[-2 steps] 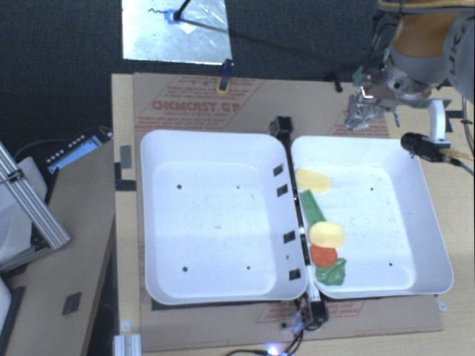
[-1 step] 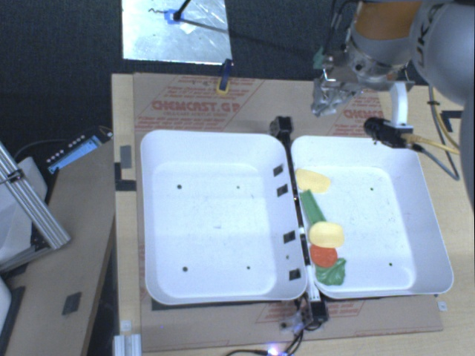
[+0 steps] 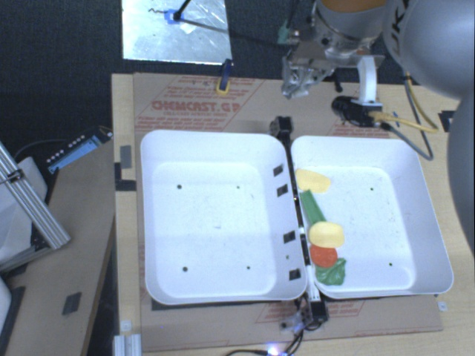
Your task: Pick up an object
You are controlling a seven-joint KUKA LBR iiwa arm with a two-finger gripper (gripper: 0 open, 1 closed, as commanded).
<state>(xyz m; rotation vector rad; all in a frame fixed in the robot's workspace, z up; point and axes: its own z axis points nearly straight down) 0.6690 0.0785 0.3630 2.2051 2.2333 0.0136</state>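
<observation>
Nearest the camera, in the right bin (image 3: 415, 221), a green piece (image 3: 332, 271), a red-orange round (image 3: 323, 255), a yellow lump (image 3: 326, 234), a long green strip (image 3: 312, 206) and another yellow piece (image 3: 313, 180) lie along the left wall. The left bin (image 3: 208, 221) sits beside it. Farther back, my gripper (image 3: 298, 84) hangs above the tabletop (image 3: 245, 102); I cannot tell how it stands.

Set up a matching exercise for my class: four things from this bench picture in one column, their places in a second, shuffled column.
Things:
1. gripper
2. orange-red piece
3. left bin
4. blue-and-yellow clamp

Places:
A. in the right bin, by the divider
B. above the bench's far edge, beyond the bins
C. on the cardboard's far edge
D. nearer the view's left side

Pairs: 1-B, 2-A, 3-D, 4-C
</observation>
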